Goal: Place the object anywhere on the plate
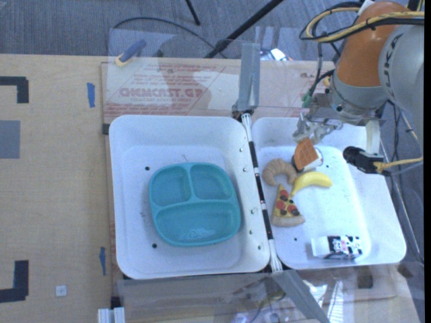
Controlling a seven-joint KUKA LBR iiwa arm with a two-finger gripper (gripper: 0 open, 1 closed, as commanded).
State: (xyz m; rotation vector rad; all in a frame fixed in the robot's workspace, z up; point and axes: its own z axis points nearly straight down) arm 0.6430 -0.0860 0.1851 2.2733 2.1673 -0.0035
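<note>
Dangling from hand (312, 132): orange wedge (305, 155).

Robot lab: tripod legs (188, 5), cabled arm (377, 52).

The two bins, left (128, 140) and right (384, 227), look like smooth white moulded plastic with a faint sheen. The divided plate (194, 203) in the left bin is teal plastic, smooth and slightly glossy. The banana (312, 181) looks like shiny yellow plastic; the croissant (278, 171) and the pizza slice (286, 206) have a matt, toy-like finish. The small carton (335, 246) looks like printed card. The worktop (54, 180) is pale wood, matt. Behind the bins lies a flat sheet of brown cardboard (175, 93) with red print. The arm (377, 39) has a glossy orange band and smooth grey casing.
</note>
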